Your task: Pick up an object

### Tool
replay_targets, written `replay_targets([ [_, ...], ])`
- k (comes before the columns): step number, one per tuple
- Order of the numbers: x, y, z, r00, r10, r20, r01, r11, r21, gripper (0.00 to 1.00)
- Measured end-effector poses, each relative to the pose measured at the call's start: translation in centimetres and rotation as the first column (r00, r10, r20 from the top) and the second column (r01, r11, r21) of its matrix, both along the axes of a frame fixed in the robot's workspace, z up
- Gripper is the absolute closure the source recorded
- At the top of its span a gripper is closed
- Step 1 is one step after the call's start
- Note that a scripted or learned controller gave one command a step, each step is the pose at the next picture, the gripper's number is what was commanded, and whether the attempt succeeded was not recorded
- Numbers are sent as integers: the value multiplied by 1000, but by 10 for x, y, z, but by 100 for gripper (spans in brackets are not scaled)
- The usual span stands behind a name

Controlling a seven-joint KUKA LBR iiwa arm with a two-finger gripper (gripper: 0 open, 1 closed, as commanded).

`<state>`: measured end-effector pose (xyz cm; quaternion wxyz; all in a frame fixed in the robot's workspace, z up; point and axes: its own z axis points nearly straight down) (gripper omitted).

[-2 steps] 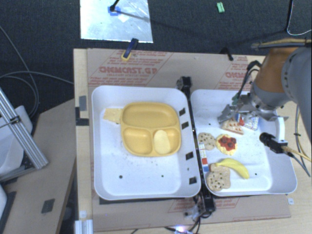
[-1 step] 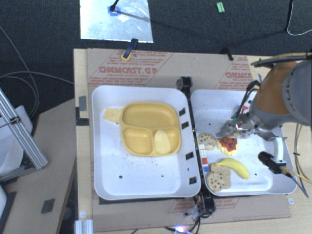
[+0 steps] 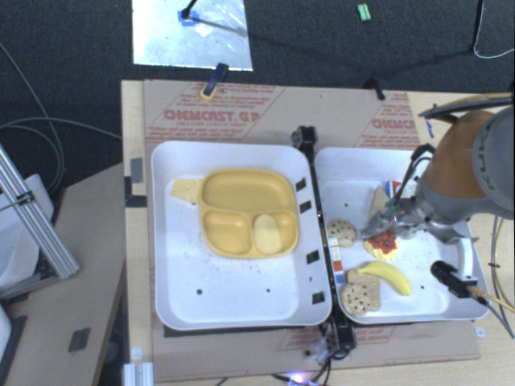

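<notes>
The right bin [image 3: 354, 171] holds a banana [image 3: 389, 277], a round cookie [image 3: 342, 232] near its left wall, more cookies [image 3: 360, 296] at the front left, a red and yellow toy food piece [image 3: 385, 248] and a tan wedge [image 3: 379, 200]. My gripper [image 3: 376, 231] reaches in from the right and sits low in this bin. It is right above the red and yellow piece, between the wedge and the banana. Nothing visibly hangs from it.
The left bin [image 3: 173, 288] carries a yellow divided plate [image 3: 241, 195] with a pale oval piece [image 3: 267, 233] in one compartment. A pale flat piece [image 3: 187, 190] lies at the plate's left. Small red, white and blue bits [image 3: 335, 257] lie by the divider.
</notes>
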<state>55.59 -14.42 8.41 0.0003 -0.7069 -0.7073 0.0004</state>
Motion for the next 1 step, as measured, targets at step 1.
replay_targets([
  [1,2,0,11,1000,1,4,-1,1000,0,100],
])
